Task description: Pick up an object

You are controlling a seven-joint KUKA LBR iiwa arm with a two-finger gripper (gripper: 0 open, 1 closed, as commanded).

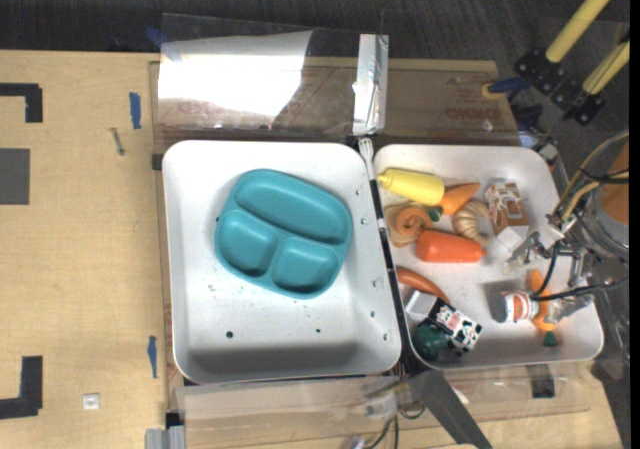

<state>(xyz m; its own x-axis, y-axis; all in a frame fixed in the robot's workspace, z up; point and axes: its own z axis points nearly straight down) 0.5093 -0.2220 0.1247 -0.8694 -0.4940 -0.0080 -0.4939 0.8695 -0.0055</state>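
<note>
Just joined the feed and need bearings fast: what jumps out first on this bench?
The teal divided tray dominates, lying alone in the left bin. The right bin is crowded with toy food: a yellow bottle at its top left, an orange carrot mid-bin. The gripper hangs over that bin's right side.

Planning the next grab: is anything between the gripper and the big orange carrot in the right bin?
Nothing visible stands between them. The gripper sits at the right bin's right side; the carrot lies to its left across bare floor, a croissant touching its upper edge.
</note>
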